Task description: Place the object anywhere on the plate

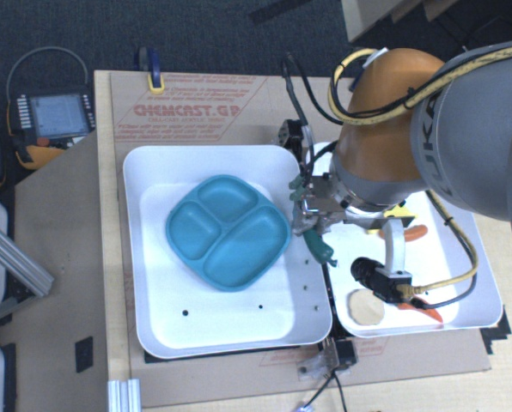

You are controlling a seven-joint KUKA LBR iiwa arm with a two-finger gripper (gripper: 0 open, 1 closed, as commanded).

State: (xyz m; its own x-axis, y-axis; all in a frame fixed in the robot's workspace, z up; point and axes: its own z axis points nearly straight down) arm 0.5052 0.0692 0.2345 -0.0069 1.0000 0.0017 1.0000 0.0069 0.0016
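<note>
Two white bins sit side by side on the table (110, 230). The plate (226, 230), blue with three compartments, lies in the left bin (153, 316), a little toward the bin's far right corner, with nothing on it. The arm (385, 136) reaches in from the right and leans over the far left part of the right bin (479, 290). Its gripper (310, 221) is above the seam where the two bins meet, just off the plate's right edge. A small green object (319, 248) shows right at the gripper's lower end, over that same seam and near the left bin's right edge, beside the plate but not on it. From this angle I cannot tell whether the gripper is open or closed, nor whether it has hold of the green object. In the right bin, a beige disc (365, 308) lies near the near left corner, with an orange-red piece (429, 314) just to its right along the near edge. An orange piece (416, 233) and a yellow piece (399, 214) lie close together around the bin's middle, partly under the arm.
</note>
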